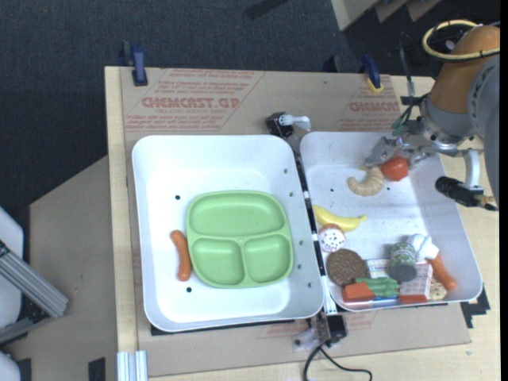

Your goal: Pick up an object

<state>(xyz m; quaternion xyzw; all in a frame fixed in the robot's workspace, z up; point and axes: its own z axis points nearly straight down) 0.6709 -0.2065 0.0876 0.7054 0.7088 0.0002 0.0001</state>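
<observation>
My gripper hangs over the far part of the right bin, on the grey arm with the orange band coming in from the upper right. A small red round object sits right under the gripper's tip, touching or nearly touching it; whether it is gripped is unclear. A tan croissant-shaped piece lies just to the left of the red object. Nearer the front, a yellow banana lies by the bin's left wall.
The right bin's front holds a brown cookie, a white die, a green can, a carrot and several packets. The left bin holds a green divided plate and an orange sausage.
</observation>
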